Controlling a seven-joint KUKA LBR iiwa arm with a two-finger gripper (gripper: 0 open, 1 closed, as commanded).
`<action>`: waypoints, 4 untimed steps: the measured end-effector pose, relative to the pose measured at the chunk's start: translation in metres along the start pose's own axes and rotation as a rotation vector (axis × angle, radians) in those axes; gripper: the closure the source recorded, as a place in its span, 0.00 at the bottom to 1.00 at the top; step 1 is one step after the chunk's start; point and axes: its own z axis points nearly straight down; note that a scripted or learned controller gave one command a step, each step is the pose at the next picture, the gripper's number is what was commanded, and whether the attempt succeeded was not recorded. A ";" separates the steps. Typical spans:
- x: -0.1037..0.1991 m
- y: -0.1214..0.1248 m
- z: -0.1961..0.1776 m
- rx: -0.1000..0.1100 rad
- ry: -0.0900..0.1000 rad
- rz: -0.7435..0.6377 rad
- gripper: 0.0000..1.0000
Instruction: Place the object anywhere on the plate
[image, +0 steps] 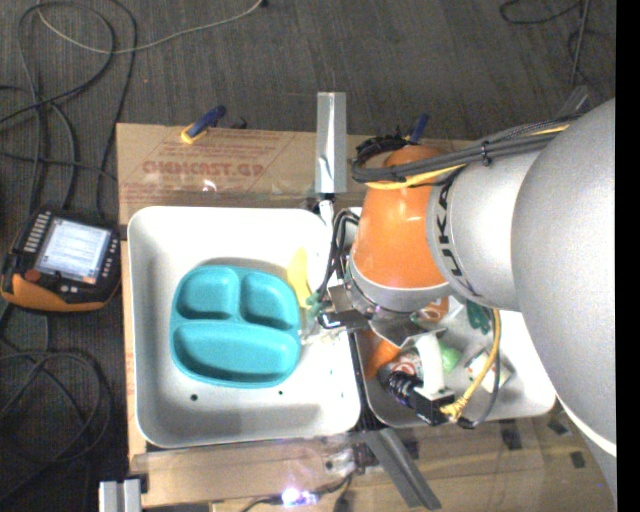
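The grey arm (520, 220) bears the letters "KU" of its maker's name beside the orange band (400, 235); the cardboard sheet (215, 170) behind the bins carries faint red print, too washed out to read; the gripper (322, 312) sits at the right edge of the left bin (150, 250), just beside the teal divided plate (238, 323), and whether it is released or clenched I cannot tell; a yellow object (299, 272) stands between plate rim and gripper; the arm hides much of the right bin (530, 395); an orange-edged handheld screen (62, 258) lies on the floor, well apart.
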 end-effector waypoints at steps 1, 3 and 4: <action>0.010 0.002 -0.014 -0.001 0.002 -0.379 1.00; 0.118 0.018 0.069 0.001 0.003 -0.693 1.00; 0.114 0.021 0.062 0.000 0.001 -0.735 1.00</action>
